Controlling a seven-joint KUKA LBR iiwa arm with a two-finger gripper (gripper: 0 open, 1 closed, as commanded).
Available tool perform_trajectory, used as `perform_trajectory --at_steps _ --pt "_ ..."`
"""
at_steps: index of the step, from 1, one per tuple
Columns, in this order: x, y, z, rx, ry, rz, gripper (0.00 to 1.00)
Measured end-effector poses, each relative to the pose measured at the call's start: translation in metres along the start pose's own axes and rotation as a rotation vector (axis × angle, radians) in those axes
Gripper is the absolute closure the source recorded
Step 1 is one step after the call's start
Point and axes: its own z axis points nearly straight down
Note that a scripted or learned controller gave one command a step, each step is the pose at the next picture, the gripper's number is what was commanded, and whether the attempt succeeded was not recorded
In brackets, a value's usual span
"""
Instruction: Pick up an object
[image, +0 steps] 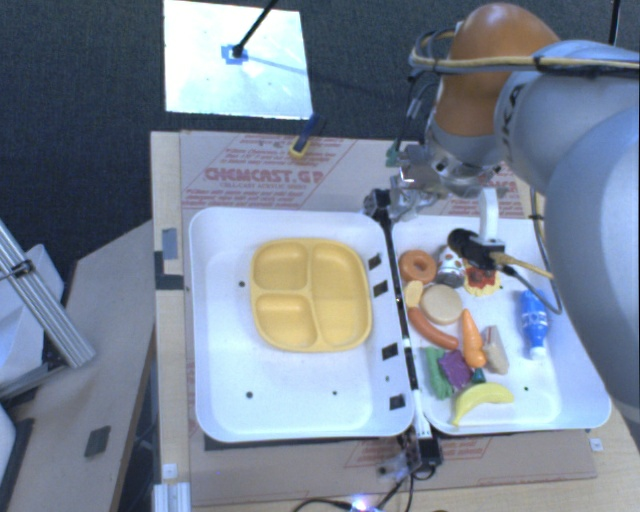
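Camera view looks down on two white bins. The end effector (405, 195) hangs at upper centre of the frame, above the far end of the ridge where the bins meet. The wrist hides its opening, so I cannot tell whether it is wide or narrow.

Every likely candidate lies in the right bin (575, 395), crowded toward its left wall at centre right: a donut (417, 266), a round bun (442, 303), a sausage (432, 328), a carrot (472, 338) and, lowest, a banana (480, 398). A blue bottle (533, 322) lies apart to their right.

The left bin (215, 400) holds a yellow divided plate (310, 294), probably too flat to grasp. The bottle, lying clear of the rest, looks the easiest target.
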Motion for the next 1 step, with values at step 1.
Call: perform_trajectory --at_steps 1 --pt "0.0079 -0.0036 0.0073 0.0 0.0 -0.004 1.0"
